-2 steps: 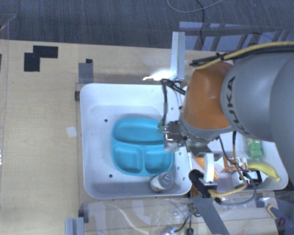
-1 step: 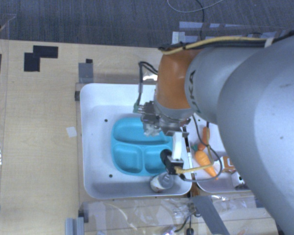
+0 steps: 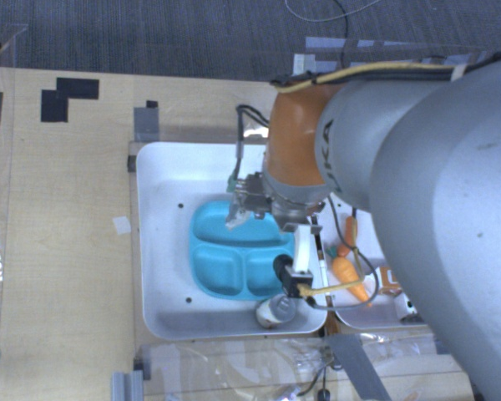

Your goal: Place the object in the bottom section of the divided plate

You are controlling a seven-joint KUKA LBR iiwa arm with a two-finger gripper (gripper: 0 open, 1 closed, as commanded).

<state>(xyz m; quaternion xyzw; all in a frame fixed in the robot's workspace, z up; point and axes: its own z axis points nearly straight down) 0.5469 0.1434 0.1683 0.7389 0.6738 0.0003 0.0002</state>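
My tool above upper section of blue divided plate, can't tell its opening or load; release here likely lands wrong compartment.

You lose most of the right bin under the arm, which runs off frame at 3 o'clock. Orange carrot-like thing there: partly hidden. Blue divided plate: 3 o'clock rim covered by the wrist. Grey round item at its 5 o'clock: too blurred to identify.
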